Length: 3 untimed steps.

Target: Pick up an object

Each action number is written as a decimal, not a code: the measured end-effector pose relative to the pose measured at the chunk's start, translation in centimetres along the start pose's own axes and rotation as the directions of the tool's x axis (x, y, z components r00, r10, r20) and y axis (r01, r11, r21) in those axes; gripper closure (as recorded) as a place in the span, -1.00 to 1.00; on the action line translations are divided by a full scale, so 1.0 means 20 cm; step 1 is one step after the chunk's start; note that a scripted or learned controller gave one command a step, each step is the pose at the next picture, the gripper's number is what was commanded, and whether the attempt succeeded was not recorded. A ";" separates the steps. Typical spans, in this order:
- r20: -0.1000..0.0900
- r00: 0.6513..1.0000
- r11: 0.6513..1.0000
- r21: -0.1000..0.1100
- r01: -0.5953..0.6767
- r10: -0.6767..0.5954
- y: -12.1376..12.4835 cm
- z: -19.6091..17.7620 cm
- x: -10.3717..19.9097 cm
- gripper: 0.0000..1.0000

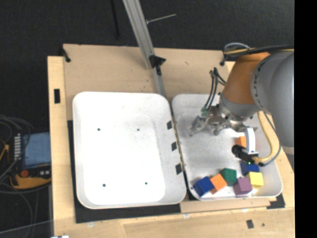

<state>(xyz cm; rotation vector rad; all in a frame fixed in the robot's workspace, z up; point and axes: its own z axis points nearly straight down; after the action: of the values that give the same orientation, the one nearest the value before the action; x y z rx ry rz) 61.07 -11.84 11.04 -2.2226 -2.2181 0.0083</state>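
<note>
My gripper [204, 128] hangs over the upper left part of the right bin [198, 157], its fingers spread open with nothing between them. The blocks lie well away from it, along the bin's front edge: a blue block [203, 185], an orange block [218, 182], a green block [229, 175], a purple block [242, 185] and a yellow block [256, 178]. Another blue block [252, 168] sits just behind the yellow one. A small orange block [239, 141] shows by the bin's right side, partly hidden by the wrist hardware.
The left bin [124, 148] lies beside the right one, with a row of dark clips [174, 145] on the shared edge. A slanted metal pole [141, 29] rises from the bench behind the bins.
</note>
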 end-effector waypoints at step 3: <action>-0.002 1.000 1.000 -0.011 0.004 -0.004 0.04 -0.50 0.00 1.00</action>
<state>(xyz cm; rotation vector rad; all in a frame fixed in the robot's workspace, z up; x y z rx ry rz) 61.86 -11.91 20.98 -2.2221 -2.2274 -0.0065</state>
